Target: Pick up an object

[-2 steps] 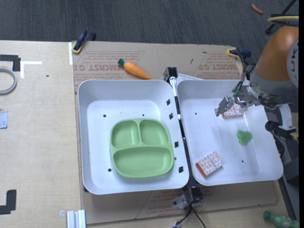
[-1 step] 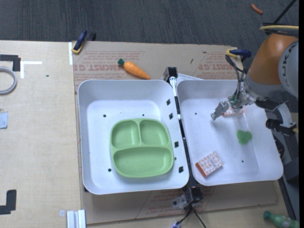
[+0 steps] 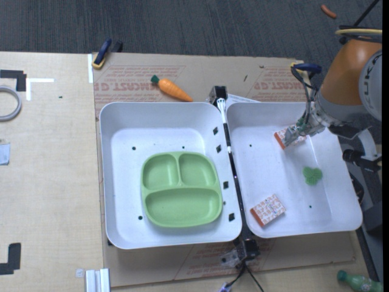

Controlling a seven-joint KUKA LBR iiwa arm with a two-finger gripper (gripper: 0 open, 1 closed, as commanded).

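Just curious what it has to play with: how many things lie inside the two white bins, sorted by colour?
Green: 2, the divided plate in the left bin and a small green toy in the right.
Orange and white: 2, the box and a small piece by the hand.
Total: 4.

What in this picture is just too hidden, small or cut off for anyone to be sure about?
- Gripper, camera view: too small and blurred to tell what its tips touch in the right bin.
- Small box beside it: partly covered by the gripper.
- Print on the other box: too small to read.
- Green bottle: cut off by the bottom edge.
- Green lump: blurred, kind unclear.
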